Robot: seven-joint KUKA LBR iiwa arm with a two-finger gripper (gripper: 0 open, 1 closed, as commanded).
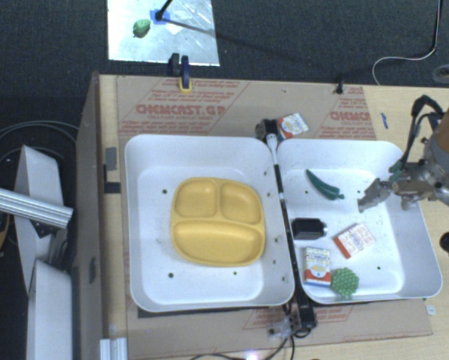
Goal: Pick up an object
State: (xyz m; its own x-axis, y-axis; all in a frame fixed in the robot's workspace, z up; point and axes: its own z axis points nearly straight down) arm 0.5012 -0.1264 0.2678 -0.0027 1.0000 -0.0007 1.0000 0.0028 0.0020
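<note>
— What colours are showing in the white bins [209,147]?
— A yellow divided plate [217,221], a dark green tool [324,184], a black block [308,228], red-and-white cartons [354,240], a bumpy green ball [345,281].

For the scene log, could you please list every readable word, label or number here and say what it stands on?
"CHEMCAST GP": red print on the board behind the left bin, repeated at other spots on it.
Red-and-white box in the right bin: print too small to read.
Packet beside the green ball: blurred.
Card behind the bins: unreadable.
</note>
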